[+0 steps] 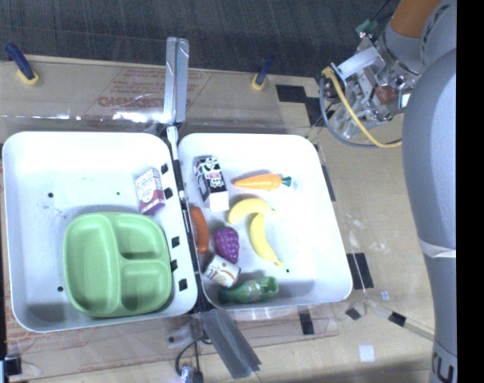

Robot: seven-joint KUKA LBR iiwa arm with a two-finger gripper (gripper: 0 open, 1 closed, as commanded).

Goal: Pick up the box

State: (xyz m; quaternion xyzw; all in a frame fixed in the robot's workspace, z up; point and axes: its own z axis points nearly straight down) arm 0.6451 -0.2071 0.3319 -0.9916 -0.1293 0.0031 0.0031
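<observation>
The task is being judged as not yet begun in any visible way: the box (149,190), a small pink-and-white carton, is lying in the left bin (34,154), near that bin's upper right corner and just above the green divided plate (117,263), and nothing is touching it. The gripper (362,94) is being held well apart from it, off past the upper right corner of the right bin (326,246), above the bench (370,214), with a yellow cable looping around it. Whether it is wide or narrow cannot be told, since the tangle of wrist parts and cable is hiding that detail; nothing is being seen carried there. In the right bin a black-and-white carton (209,174), a carrot (259,182), two bananas (256,223), a bunch of purple grapes (227,243), a small can (222,272) and a green bottle (248,290) are lying, none of them being disturbed. All of the work is being left to do: the reach across to the left bin, the descent over the box, the closing on it and the lift.
</observation>
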